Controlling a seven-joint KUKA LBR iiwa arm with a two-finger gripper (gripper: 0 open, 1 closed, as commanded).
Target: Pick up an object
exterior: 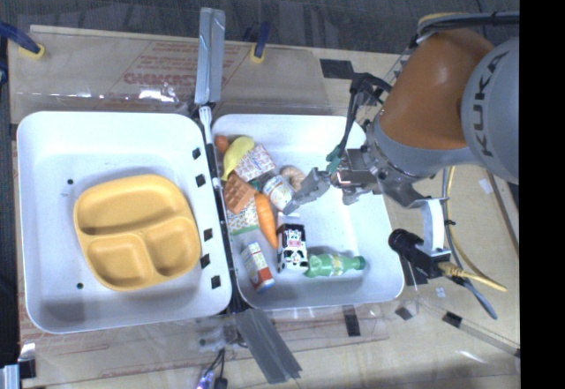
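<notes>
The right bin [371, 228] holds a heap of toy groceries along its left side. Among them are a yellow banana [237, 153], a printed packet [257, 165], a brown ridged piece [237, 193], an orange carrot [267, 218] and a small tin [277, 191]. Nearer the front lie a black-and-white cow carton [292, 247], a green bottle [335, 265] on its side and a small red bottle [258, 265]. My gripper [306, 192] hangs low over the bin's middle, its tip right beside the tin and just above the carton. Nothing shows as held.
The left bin [44, 202] carries a yellow divided tray [132, 228]. A grey metal bar [208, 61] stands at the back between the bins. The right half of the right bin's floor is bare. The arm's orange band [433, 96] looms over the bin's back right corner.
</notes>
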